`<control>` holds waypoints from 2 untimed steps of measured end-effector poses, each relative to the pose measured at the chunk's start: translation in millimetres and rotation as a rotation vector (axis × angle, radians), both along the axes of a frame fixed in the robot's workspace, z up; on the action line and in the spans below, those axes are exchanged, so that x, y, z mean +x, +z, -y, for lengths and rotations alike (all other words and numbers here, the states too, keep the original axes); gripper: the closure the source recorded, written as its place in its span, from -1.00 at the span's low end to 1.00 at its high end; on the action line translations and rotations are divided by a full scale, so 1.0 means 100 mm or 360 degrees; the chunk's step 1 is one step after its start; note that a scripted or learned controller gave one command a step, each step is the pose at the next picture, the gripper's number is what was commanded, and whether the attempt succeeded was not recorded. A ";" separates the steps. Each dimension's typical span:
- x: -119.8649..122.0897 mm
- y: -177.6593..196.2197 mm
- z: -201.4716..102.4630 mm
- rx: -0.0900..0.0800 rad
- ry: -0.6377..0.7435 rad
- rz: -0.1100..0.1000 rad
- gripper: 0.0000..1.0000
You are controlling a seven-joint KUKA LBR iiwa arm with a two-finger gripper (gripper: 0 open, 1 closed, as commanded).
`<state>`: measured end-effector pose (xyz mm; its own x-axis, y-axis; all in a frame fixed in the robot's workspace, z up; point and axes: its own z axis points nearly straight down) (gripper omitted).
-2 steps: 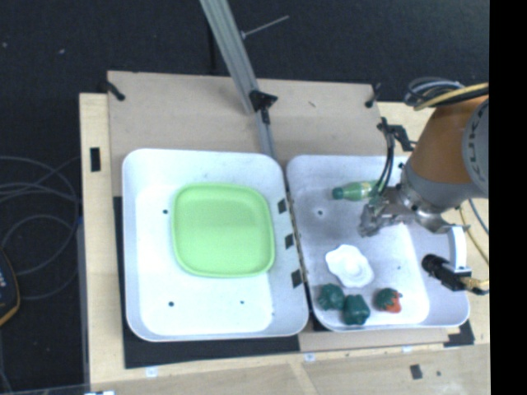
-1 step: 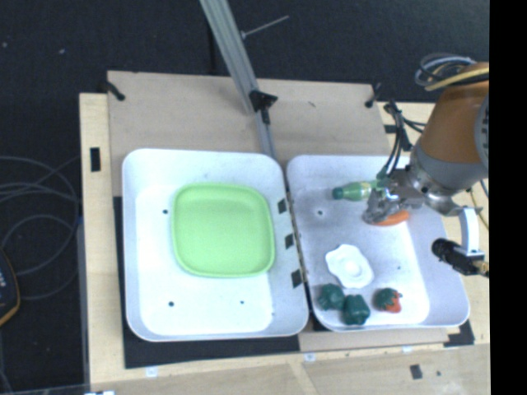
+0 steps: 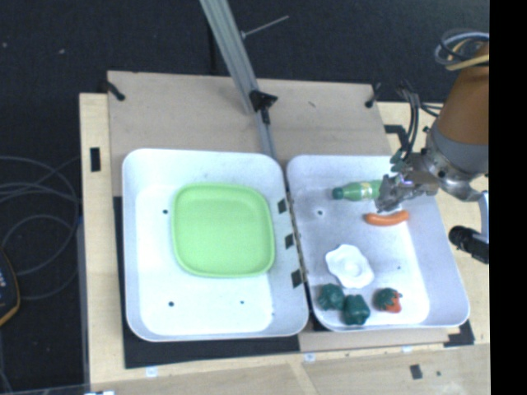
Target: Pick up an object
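Now, from above, my claw (image 3: 394,194) hangs low in the right bin (image 3: 440,257), touching the cap end of the green bottle (image 3: 356,192); I cannot tell its state. Just below the bottle lies an orange sausage (image 3: 386,217), further below a fried egg (image 3: 348,265). The left bin (image 3: 148,220) holds a green plate (image 3: 222,230)

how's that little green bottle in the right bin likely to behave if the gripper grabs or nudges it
The green bottle lies on its side, so a nudge would probably roll it across the right bin. It looks small and likely light, so easy to lift. Its rounded, smooth-looking body may slip from the gripper unless pinched squarely.
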<state>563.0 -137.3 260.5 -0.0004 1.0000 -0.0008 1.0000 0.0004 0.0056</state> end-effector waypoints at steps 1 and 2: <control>-0.08 0.05 -0.58 0.0003 0.0006 -0.0006 1.00; -0.23 -0.01 -0.99 0.0002 0.0004 -0.0008 1.00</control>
